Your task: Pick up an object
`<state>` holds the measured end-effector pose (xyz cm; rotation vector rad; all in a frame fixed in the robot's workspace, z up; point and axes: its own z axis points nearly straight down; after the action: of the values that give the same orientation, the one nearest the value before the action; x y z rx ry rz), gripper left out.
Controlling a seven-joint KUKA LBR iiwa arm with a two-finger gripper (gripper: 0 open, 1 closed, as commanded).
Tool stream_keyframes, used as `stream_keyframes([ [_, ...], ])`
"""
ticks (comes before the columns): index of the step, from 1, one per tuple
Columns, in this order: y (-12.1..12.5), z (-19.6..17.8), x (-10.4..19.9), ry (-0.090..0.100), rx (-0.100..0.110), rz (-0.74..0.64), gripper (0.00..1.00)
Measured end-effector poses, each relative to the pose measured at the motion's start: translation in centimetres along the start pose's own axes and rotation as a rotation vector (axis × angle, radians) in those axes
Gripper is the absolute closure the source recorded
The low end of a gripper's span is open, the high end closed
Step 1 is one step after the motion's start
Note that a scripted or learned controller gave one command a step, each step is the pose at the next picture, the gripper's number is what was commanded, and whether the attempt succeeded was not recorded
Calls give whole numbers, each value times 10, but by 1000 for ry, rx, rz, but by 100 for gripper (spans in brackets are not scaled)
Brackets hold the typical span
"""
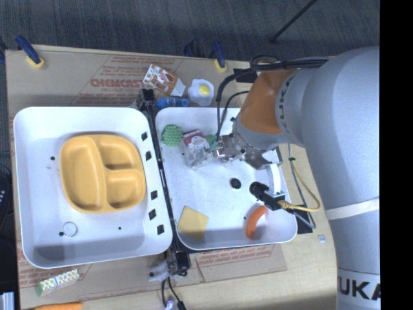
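My gripper (pixel 215 149) is low in the upper part of the right bin (pixel 213 241), coming in from the right under the orange-banded wrist. Its tip is against the right side of a crumpled red and silver packet (pixel 194 144). A green round object (pixel 171 135) lies just left of that packet. At the bin's front edge a yellow wedge (pixel 192 222) sits left and an orange carrot-like piece (pixel 255 221) sits right. A small black disc (pixel 235 184) lies mid-bin.
The left bin (pixel 39 237) holds a yellow divided tray (pixel 103 171). Behind the bins lie a printed packet (pixel 158 77), a blue item (pixel 171 102) and a yellow-white item (pixel 202 90). A wrapped candy (pixel 59 281) lies on the bench at the front left.
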<state>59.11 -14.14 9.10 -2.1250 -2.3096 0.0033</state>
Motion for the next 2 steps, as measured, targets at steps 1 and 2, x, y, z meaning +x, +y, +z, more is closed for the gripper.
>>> stream_keyframes([
  [1,68,-1,25,1,-1,-48,0],
  [2,68,-11,26,0,1,-54,100],
])
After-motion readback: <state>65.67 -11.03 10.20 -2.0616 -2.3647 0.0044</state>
